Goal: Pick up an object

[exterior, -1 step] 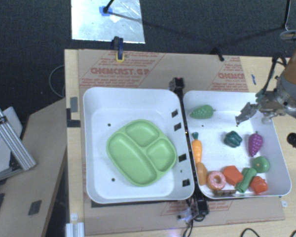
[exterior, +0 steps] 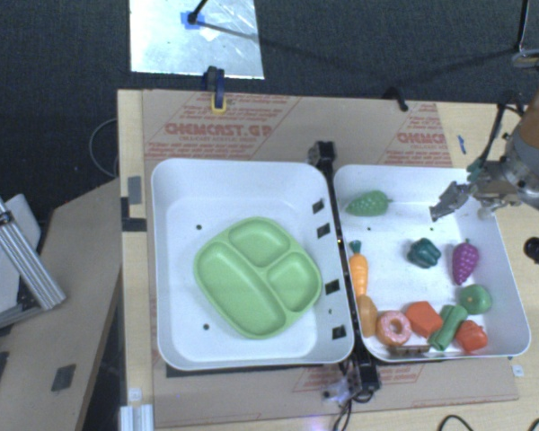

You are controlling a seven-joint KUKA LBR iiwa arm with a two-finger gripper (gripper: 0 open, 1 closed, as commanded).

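Over on your right, the white right bin (exterior: 508, 268) holds the toy food, and your gripper (exterior: 458, 197) hangs above its far edge; whether it's released or clenched, you can't tell. Smooth plastic purple grapes (exterior: 464, 260) lie just below it, knobbly and oval. Left bin (exterior: 175, 205): a glossy green divided plate (exterior: 257, 277).

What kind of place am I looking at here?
Probably a robot test lab: a gripper hangs over a white bin of toy food, a green divided plate fills the other bin, and cables trail off the bench.
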